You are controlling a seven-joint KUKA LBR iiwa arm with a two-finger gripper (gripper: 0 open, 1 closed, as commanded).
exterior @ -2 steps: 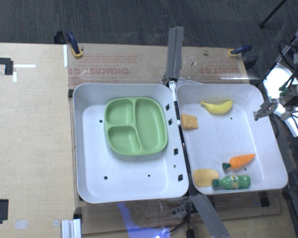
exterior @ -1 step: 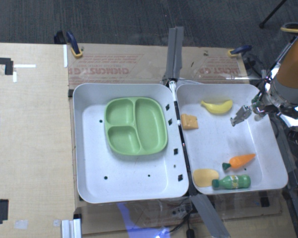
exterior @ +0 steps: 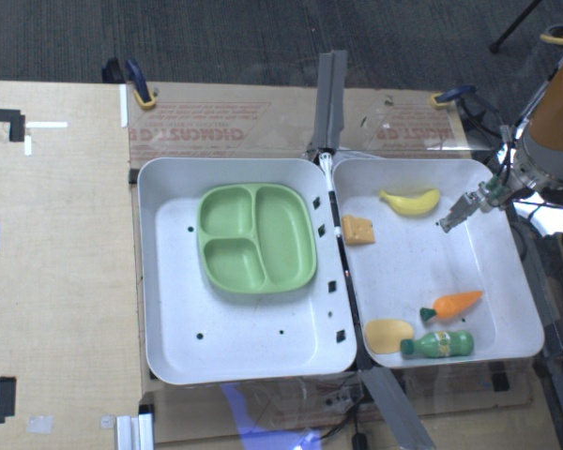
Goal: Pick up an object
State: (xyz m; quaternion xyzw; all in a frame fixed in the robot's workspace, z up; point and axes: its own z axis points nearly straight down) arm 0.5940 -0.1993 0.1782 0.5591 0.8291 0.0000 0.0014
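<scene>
The fingers of the gripper (exterior: 453,217) hang above the right bin (exterior: 516,251) near its far right corner; at this size they blur into one dark tip, so whether they are parted or closed cannot be told, but nothing shows between them.

The nearest candidate for pickup, a banana (exterior: 411,202), lies just left of the tip on the bin floor, apart from it. A tan block (exterior: 358,231), perhaps bread or cheese, rests against the divider side. Toward the near edge sit a carrot (exterior: 453,305), a flat yellow piece (exterior: 388,335) and a green bottle (exterior: 437,345) lying on its side, the last two touching.

The task looks barely begun: every object rests in the bin, none lifted, and the descent, the grasp and the lift all remain.

In the left bin (exterior: 169,336) a green divided plate (exterior: 257,238) sits alone.

The bottle carries a yellow label too small to read. Red print runs along the cardboard (exterior: 206,131) behind the bins, seen upside down and not legible with any confidence. Blue clamps (exterior: 136,81) pin that board to the bench.
</scene>
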